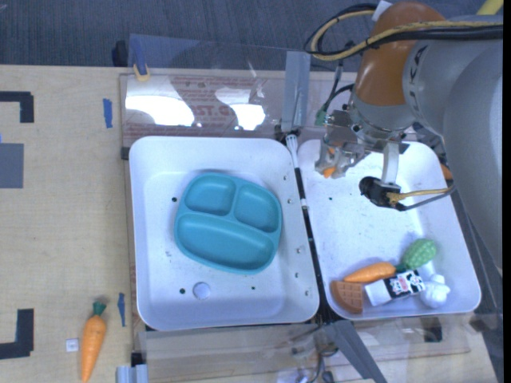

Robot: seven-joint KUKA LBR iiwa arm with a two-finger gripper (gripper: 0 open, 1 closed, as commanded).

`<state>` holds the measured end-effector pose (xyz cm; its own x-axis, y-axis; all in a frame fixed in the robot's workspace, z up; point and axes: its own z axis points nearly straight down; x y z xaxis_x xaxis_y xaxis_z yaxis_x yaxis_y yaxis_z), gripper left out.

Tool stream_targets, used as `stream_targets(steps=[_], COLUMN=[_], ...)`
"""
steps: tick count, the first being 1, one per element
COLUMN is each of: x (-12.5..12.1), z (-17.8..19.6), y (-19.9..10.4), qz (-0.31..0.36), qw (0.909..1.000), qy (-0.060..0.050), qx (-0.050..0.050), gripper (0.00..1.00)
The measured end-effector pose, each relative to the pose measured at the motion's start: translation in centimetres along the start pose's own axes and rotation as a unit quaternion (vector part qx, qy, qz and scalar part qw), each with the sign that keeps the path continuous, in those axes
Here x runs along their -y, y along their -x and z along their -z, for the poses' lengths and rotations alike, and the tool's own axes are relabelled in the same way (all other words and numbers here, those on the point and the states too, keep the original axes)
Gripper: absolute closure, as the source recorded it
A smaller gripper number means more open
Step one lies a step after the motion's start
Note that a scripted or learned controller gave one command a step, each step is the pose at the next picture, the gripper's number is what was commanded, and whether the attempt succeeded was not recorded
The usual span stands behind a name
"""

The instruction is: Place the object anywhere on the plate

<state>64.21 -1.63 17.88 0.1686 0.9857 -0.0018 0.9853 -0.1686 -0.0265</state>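
1. Left bin: shallow, white, glossy plastic with rounded corners; it holds one teal plate, a smooth rounded-rectangle dish with three compartments, lying flat near the middle; bare white floor rings the plate on every side, widest toward 6 and 9 o'clock.
2. Right bin: the same white plastic, touching the left bin along a shared rim; its contents bunch in the corner at 5 o'clock: an orange carrot-shaped piece, a green knobbly piece just beside it at 2 o'clock, a tan waffle-patterned piece at the front wall, and a white bottle with a black label lying on its side; these pieces touch or overlap one another; the middle and the 12 o'clock half of the floor lie open.
3. Gripper: grey metal under the arm's orange band, above the 11 o'clock corner of the right bin, close to the shared rim; a small orange thing shows at its tip, too blurred to identify; whether the fingers are apart or closed cannot be told.
4. Bench: pale wood-grain; a toy carrot with green top lies on it outside the left bin at 7 o'clock, well apart from the plate.
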Motion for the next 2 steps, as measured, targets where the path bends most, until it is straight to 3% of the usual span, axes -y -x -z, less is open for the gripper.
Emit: stream_targets(steps=[1,2], x=[8.10,7.97], z=[0.34,0.33], y=[-8.00,-7.51], qz=[-0.037,-0.041], qw=[0.9992,0.9991], qy=[0.011,0.012], qx=[-0.003,-0.001], gripper=[1.00,0.00])
